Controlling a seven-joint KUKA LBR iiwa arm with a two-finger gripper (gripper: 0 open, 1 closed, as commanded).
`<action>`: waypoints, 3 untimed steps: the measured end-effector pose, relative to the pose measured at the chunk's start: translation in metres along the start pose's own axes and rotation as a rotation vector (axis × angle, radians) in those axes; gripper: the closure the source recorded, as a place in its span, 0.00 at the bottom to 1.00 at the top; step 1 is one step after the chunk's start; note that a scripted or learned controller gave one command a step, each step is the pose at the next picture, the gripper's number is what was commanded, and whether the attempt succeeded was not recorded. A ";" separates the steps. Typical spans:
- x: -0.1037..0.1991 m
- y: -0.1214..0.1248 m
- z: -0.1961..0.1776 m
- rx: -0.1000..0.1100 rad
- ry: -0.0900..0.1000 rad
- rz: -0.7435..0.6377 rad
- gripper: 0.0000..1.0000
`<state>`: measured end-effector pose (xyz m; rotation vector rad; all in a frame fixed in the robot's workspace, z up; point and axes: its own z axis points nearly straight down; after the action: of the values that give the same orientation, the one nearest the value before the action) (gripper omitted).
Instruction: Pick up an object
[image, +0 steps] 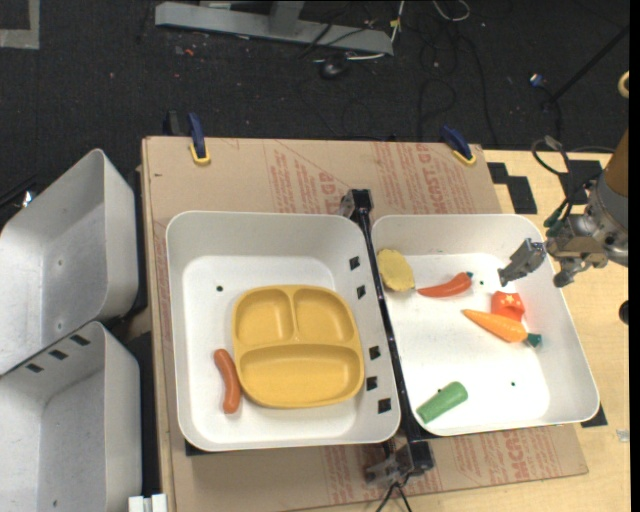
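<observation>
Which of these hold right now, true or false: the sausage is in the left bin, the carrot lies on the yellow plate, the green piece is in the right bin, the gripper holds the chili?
1. The sausage lies in the left bin. True.
2. The carrot lies on the yellow plate. False: it lies in the right bin.
3. The green piece is in the right bin. True.
4. The gripper holds the chili. False: the chili lies on the bin floor, apart from the gripper.

Two white bins (190, 300) sit side by side on a brown cardboard sheet (300, 170).
</observation>
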<state>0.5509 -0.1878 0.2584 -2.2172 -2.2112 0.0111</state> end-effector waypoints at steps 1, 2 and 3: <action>0.001 0.002 -0.007 -0.012 -0.003 -0.003 0.00; 0.001 -0.004 0.039 -0.008 -0.001 -0.001 0.00; 0.004 0.003 0.100 -0.006 -0.001 -0.002 0.00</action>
<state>0.5524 -0.1840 0.1581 -2.2188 -2.2167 0.0047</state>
